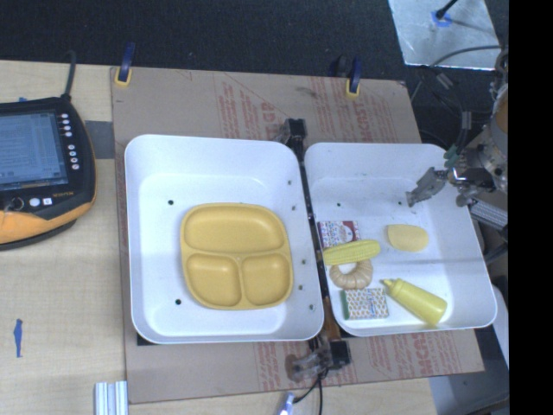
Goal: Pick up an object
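Observation:
Several small objects lie in the right bin (389, 164): a pale yellow potato-like piece (406, 238), a corn cob (350, 252), a tan ring-shaped pretzel (352, 274), a yellow squeeze bottle (416, 299), a red-and-white packet (336, 231) and a green-edged packet (365, 303). My gripper (444, 194) hangs over the bin's far right part, above and to the right of the potato piece. It is open, with nothing between its fingers (422, 187).
The left bin (147, 232) holds a yellow divided tray (235, 255). A tablet in an orange case (39, 167) lies on the bench at far left. Clamps (352, 74) pin the cardboard sheet at the back.

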`<action>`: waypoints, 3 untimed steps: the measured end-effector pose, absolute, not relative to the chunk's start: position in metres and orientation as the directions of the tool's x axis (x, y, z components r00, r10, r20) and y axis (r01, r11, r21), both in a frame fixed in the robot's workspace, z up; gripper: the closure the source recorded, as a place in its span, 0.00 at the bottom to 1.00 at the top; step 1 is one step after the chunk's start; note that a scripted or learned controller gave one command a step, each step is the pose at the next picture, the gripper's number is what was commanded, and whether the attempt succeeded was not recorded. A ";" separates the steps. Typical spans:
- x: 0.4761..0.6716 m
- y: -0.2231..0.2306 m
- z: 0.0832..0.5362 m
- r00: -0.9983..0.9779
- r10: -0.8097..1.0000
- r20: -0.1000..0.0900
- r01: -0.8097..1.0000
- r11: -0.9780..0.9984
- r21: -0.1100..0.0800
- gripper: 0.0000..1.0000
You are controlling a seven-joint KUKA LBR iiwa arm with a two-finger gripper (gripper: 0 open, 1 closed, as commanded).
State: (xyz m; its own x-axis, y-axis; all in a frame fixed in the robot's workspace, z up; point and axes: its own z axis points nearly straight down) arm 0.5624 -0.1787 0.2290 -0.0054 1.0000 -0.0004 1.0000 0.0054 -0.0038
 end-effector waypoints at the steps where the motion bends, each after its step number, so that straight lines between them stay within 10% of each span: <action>1: 0.514 -0.152 0.143 -0.007 1.000 0.000 1.000 0.007 -0.006 0.00; 3: 0.579 -0.212 0.092 -0.004 1.000 0.000 1.000 0.004 -0.001 0.00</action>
State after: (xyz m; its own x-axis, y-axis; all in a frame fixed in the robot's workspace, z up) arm 0.5788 -0.2120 0.0922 -0.0038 1.0000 0.0003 1.0000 0.0038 -0.0014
